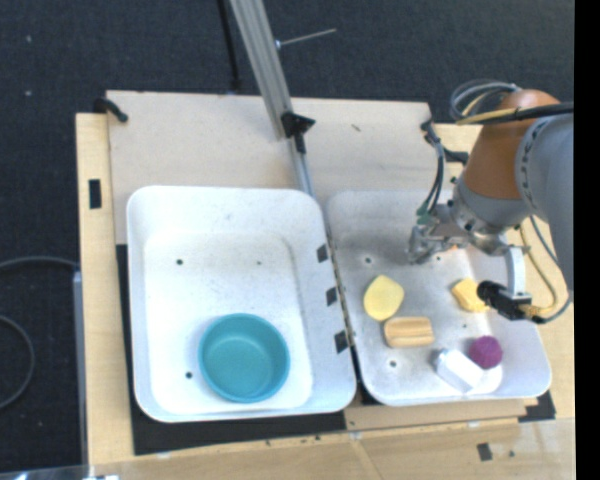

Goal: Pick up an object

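Gripper (427, 244): low over the upper middle of the right bin (365, 223), hanging from the wrist; whether it is apart or together cannot be told, as it shows as a small dark blur.
Arm (540, 163): grey with an orange band, entering at the right; its far part is cut off by the frame edge and it hides the right bin's upper right corner.
Left bin (220, 218): touching the right bin's left wall; holds 1 teal bowl (244, 356) at its lower middle.
Tan block (408, 332): lower centre of the right bin, below the gripper.
Yellow round piece (384, 297): just above the tan block, nearest to the gripper, below and left of it, apart.
White object (460, 369): right bin's lower right; shape unclear.
Purple ball (485, 351): just beside the white object.
Small yellow piece (469, 295): right of the gripper, partly masked by a black fitting.
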Motion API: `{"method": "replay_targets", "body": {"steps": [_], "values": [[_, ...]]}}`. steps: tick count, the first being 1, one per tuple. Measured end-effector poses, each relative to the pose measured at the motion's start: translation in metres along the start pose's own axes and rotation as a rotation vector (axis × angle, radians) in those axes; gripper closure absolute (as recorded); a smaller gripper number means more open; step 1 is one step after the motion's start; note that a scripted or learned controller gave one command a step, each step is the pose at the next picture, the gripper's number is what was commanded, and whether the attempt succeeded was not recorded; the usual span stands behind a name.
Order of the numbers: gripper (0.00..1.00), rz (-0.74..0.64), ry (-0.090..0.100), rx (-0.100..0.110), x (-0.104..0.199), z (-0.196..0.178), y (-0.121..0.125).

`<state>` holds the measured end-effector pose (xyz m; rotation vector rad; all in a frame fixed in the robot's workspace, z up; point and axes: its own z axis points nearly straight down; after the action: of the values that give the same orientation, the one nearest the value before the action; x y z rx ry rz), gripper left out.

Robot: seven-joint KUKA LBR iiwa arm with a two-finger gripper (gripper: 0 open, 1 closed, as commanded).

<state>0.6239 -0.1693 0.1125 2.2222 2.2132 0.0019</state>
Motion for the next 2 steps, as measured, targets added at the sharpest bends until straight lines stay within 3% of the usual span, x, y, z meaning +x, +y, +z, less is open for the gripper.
{"method": "replay_targets", "body": {"steps": [2], "values": [[1.0,-0.006,0.0,-0.004,-0.005,-0.128,-0.003]]}}
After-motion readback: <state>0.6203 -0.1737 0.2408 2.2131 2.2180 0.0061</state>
